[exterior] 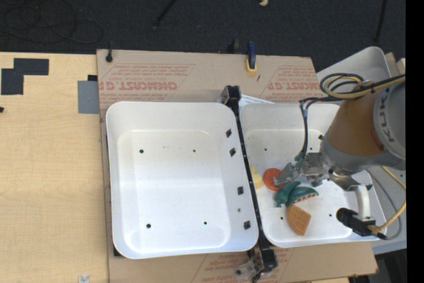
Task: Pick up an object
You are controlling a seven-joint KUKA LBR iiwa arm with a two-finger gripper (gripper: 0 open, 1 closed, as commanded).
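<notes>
While the gripper (293,173) is hanging over a red round disc (271,177), teal curved piece (296,195) and orange wedge (299,219) crowding the right white bin (278,117), its grip cannot be told; closing may be pinching two together.

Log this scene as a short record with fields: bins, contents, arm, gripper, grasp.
bins: left bin and right bin, white, side by side
contents of right bin: red round piece; teal object; orange wedge
arm: arm reaches in from the right over the right bin
gripper: gripper low in the right bin, next to the red round piece and the teal object
grasp: cannot tell whether anything is held
</notes>
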